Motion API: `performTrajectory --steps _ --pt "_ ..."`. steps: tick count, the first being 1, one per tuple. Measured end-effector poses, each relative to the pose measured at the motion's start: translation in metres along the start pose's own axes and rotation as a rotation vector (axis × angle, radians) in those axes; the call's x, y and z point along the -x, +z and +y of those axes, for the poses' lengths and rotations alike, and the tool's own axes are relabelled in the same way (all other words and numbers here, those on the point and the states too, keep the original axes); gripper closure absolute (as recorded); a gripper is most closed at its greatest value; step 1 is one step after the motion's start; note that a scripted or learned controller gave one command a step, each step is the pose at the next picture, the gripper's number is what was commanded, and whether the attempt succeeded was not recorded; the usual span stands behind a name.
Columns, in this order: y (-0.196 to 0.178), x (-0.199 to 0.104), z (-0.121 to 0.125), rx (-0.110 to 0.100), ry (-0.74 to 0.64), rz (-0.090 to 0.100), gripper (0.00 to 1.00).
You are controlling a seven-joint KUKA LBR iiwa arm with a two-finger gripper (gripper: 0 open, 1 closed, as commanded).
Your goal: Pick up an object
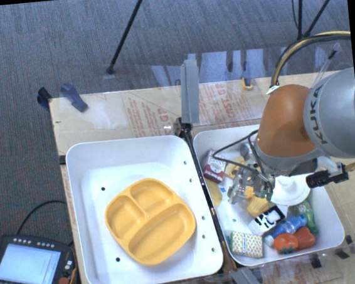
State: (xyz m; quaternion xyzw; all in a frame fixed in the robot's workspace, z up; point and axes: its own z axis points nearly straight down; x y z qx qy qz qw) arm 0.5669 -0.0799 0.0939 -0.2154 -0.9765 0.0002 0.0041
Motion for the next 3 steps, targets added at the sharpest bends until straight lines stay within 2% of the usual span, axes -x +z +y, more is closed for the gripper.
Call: performTrajectory --steps 1,2,3 --pt "-0.133 0.021 0.049 0.009 0.004 -0.022 1.00" --pt "-0.073 -0.037 -0.017 0.001 0.310 -0.002 1.00" --pt "-0.129 -0.052 0.048 0.005 0.390 -0.008 1.00"
